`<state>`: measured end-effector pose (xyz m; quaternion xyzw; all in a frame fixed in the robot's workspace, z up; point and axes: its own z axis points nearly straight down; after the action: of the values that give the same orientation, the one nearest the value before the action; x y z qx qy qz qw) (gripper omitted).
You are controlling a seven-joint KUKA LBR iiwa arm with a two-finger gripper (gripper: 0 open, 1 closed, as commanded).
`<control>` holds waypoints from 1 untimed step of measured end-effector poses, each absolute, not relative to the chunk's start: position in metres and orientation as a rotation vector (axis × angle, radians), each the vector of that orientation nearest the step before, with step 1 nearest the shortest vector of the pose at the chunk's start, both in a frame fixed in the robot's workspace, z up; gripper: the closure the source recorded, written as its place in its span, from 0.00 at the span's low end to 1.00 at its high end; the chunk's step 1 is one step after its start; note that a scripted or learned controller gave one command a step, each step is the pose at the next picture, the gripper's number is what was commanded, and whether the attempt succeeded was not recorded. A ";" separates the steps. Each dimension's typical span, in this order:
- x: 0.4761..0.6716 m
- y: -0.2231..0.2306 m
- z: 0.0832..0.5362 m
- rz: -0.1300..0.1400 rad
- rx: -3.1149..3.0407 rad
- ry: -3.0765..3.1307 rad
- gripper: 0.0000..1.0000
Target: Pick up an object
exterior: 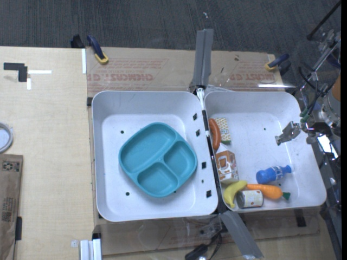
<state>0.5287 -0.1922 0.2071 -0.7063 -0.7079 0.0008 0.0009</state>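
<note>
Seven objects sit in the right bin (255, 99); which is closest to the gripper (286, 133)? (Student)

Nearest is the bottle (274, 173), just toward the near rim from the gripper and apart from it. Beyond the bottle lie the carrot (265, 191), can (250, 199) and banana (234, 191), packed together at the near wall. Whether the gripper is spread or closed cannot be told at this size; nothing is seen in it. (Instructor)

What could go wrong with the bottle? (Student)

It lies on its side and probably rolls. A descent off its axis would likely nudge it away, so the gripper closes on air. (Instructor)

And the cluster past it? (Student)

Carrot, can and banana touch or nearly touch. A closing gripper there may catch two, or wedge against a neighbour and lift none. The near wall also leaves little room on that side. (Instructor)

The far group? (Student)

Carton (226, 165), sausage (214, 132) and packet (223, 130) line the divider, well across the bin from the gripper. The risk there is striking the divider. The plate (157, 158) in the left bin (108, 145) is farthest, broad and flat, and seems hard to pinch. (Instructor)
</note>
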 end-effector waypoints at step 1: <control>0.572 -0.163 0.236 0.003 -2.261 -2.181 0.00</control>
<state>0.5717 -0.1627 0.2360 -0.7197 -0.6943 0.0008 0.0000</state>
